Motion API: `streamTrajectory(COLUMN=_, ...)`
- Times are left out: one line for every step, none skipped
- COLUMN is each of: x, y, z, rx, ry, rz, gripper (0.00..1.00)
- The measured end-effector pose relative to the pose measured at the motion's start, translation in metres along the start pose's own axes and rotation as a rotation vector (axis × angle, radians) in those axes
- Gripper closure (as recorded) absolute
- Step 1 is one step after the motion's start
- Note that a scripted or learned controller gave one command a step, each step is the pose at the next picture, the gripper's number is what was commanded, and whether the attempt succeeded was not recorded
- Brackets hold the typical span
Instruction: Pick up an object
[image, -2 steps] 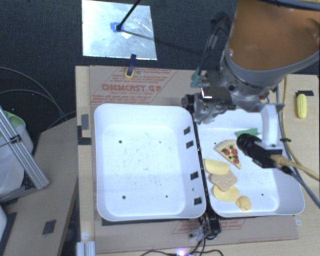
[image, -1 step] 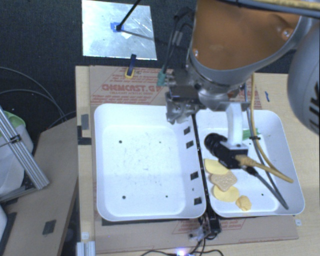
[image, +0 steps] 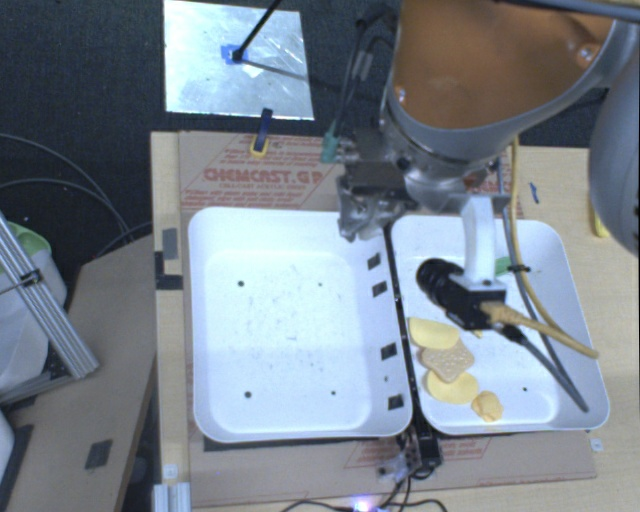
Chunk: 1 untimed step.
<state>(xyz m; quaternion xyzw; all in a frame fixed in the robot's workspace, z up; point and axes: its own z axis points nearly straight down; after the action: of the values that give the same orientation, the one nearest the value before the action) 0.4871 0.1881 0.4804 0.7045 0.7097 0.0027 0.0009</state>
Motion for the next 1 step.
streamTrajectory(x=0.0002, y=0.0005, z=-0.0110, rx=-0.003, ry=0.001, rz=-0.004, gripper=1.00)
